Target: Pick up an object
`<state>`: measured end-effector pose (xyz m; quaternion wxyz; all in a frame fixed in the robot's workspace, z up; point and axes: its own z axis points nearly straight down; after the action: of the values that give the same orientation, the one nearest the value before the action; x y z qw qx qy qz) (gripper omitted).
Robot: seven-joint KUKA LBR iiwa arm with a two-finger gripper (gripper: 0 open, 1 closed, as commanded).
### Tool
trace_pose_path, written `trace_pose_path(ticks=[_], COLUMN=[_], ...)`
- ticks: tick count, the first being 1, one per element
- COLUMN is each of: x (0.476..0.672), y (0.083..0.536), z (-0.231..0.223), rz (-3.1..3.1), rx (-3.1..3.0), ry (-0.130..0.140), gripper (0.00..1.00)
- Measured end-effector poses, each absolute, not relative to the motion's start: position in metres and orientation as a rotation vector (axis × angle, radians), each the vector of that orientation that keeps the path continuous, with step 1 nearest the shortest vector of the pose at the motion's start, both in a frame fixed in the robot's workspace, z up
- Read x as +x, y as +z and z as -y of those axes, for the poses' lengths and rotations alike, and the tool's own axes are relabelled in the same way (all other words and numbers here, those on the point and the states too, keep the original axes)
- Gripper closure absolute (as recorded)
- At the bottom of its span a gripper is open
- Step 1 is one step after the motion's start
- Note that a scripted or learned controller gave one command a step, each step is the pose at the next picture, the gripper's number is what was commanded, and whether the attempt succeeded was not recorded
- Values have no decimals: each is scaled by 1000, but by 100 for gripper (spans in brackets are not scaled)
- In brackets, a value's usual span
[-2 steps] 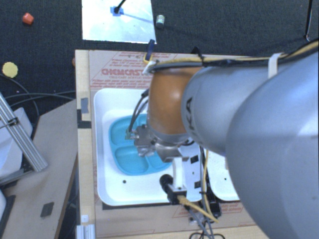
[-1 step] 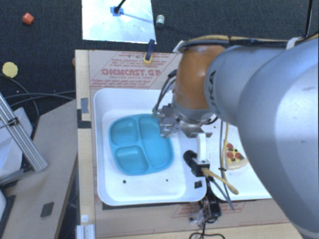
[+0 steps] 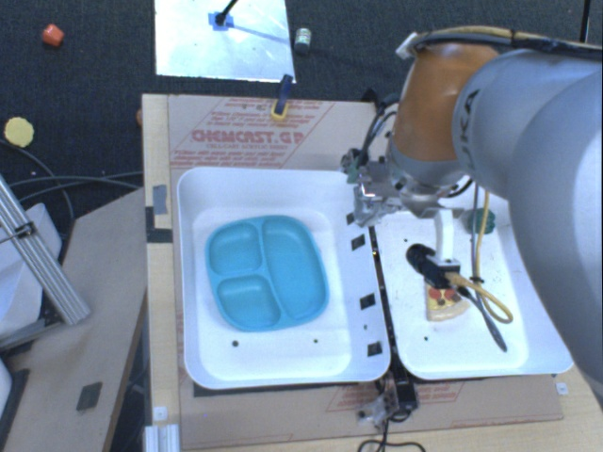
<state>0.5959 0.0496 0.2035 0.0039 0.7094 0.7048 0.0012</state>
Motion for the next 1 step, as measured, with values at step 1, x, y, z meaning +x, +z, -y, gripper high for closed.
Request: trace_pose_path(ticks=[1], x=[560], y=[183], z=[-100], rz=[-2232], rx=[2216], ry=[-1], gripper=[100])
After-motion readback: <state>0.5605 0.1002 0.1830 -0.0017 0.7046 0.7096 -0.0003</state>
